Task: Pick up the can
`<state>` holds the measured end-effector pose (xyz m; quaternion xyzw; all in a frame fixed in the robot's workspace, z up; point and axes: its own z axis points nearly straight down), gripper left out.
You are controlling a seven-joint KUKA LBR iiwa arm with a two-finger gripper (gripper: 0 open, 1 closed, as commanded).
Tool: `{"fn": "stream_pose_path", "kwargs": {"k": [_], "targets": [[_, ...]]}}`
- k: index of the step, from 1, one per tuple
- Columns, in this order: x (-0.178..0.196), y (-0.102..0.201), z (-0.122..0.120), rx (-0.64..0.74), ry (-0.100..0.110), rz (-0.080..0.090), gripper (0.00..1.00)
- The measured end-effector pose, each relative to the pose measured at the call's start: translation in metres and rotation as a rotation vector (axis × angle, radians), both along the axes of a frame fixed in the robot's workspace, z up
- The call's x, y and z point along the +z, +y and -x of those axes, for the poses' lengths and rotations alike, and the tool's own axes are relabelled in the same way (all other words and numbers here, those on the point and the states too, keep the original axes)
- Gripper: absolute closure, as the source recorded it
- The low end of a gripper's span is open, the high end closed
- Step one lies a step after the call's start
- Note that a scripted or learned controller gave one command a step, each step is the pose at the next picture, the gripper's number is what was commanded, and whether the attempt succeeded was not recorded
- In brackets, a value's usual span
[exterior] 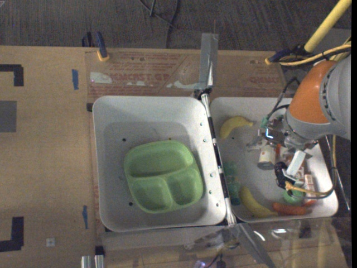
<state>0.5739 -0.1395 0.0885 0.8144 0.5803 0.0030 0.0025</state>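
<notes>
Oddly, can [266, 156] (label unreadable) stands beside fingers [277, 149].

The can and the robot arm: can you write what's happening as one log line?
gripper: over right bin | can: upright under it, not lifted | green plate: left bin

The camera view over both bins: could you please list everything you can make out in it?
Bins: two, white, side by side; left bin, right bin.
Divided tray: one, light green, in the left bin.
Bananas: two, yellow, in the right bin; one at its far edge, one at its near edge.
Can: one, whitish, in the right bin under the gripper.
Orange-red item: one, near edge of the right bin.
Green item: one, small, by the right bin's left wall.
Gripper: one, over the right bin.
</notes>
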Motion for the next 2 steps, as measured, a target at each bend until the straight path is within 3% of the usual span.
{"fn": "stream_pose_path", "kwargs": {"k": [1, 2], "targets": [[0.011, -0.001, -0.001, 0.001, -0.002, 0.005, 1.00], [0.097, 0.076, -0.016, 0.018, 0.007, -0.001, 1.00]]}}
